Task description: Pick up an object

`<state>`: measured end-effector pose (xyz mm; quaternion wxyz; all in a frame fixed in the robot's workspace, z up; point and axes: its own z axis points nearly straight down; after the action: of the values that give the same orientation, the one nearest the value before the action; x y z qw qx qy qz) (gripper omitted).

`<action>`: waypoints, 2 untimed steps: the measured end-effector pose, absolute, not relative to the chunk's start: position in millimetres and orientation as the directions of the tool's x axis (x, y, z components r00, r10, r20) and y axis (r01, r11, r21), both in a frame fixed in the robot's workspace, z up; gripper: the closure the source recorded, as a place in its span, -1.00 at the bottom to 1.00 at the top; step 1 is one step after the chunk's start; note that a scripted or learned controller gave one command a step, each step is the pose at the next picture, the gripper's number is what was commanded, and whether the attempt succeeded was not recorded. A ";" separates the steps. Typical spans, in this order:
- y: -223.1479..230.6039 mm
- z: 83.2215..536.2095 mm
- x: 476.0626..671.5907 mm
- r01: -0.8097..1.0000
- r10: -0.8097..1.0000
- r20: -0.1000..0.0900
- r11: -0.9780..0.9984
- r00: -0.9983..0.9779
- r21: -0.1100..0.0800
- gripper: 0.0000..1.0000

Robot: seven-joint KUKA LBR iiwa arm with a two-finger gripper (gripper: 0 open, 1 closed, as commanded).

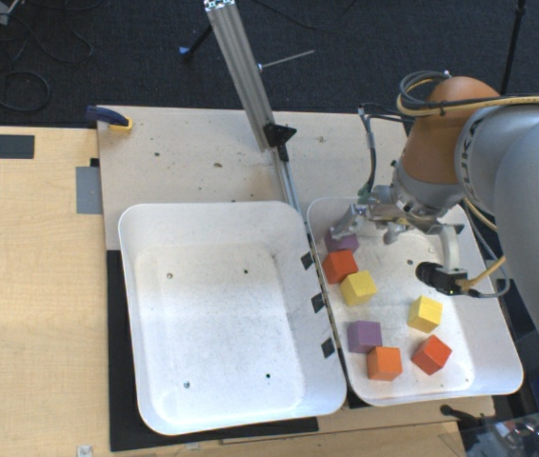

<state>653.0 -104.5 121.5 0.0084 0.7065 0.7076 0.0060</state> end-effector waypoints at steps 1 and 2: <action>-104.9 130.6 653.6 1.000 1.000 -0.001 -0.002 0.002 0.022 1.00; -112.0 188.9 662.0 1.000 1.000 -0.001 0.000 0.000 0.004 1.00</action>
<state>662.0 -112.0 188.9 0.0017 0.7070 0.7072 0.0010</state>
